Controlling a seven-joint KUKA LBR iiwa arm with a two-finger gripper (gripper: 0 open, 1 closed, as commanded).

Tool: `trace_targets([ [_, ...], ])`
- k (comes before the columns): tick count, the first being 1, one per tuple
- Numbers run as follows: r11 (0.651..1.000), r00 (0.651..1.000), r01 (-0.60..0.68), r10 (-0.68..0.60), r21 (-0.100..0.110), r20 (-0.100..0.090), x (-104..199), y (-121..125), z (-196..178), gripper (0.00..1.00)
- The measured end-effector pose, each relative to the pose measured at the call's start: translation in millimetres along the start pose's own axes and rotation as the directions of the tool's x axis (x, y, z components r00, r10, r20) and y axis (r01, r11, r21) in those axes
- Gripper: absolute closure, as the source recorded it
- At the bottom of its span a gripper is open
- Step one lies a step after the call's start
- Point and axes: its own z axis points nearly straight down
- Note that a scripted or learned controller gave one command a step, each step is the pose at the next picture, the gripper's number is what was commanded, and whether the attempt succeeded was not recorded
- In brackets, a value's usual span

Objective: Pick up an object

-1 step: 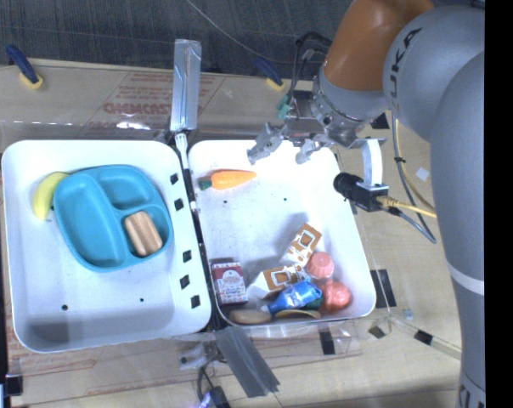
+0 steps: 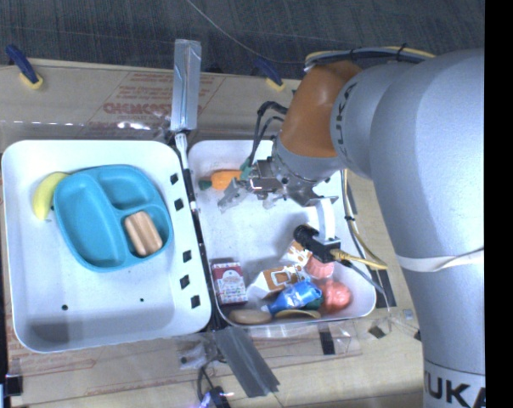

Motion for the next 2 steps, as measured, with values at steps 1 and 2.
trace_targets([
  [1,0.999,1.000,-0.031,0.031,-0.010,0.002,-13.1,44.1,36.1,0.00],
  [2,0.775,0.775,0.632,-0.632,0.013,-0.006,-6.2,47.6,39.1,0.00],
])
